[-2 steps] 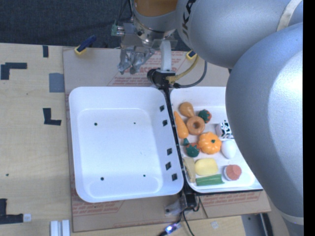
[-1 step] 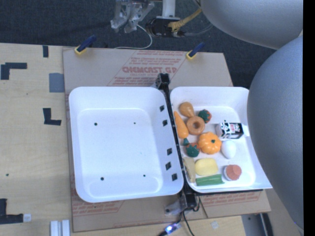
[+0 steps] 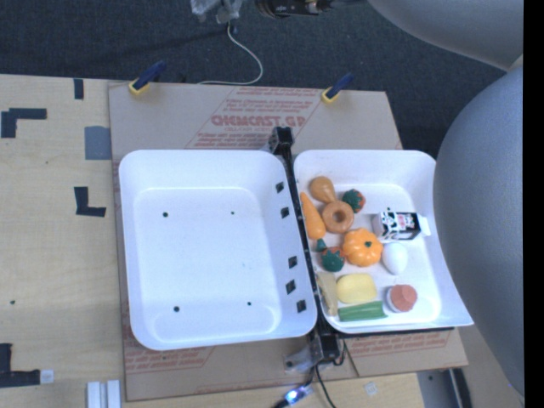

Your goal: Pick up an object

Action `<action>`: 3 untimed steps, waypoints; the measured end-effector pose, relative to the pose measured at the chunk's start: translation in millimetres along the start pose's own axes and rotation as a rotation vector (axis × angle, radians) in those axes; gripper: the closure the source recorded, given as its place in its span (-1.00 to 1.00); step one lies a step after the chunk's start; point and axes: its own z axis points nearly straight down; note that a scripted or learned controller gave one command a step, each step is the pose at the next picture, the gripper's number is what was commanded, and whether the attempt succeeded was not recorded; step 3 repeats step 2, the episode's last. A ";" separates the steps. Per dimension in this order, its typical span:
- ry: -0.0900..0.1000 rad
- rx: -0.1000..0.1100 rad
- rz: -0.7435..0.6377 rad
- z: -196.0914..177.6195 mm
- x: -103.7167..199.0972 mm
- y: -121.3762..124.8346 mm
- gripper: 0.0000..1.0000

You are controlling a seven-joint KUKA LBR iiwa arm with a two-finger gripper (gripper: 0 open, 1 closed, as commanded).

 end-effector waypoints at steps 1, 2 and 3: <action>-0.010 0.026 0.003 224.0 -15.9 -9.7 1.00; 0.003 -0.006 -0.001 86.8 0.3 0.0 1.00; 0.003 -0.006 -0.001 86.8 0.3 0.0 1.00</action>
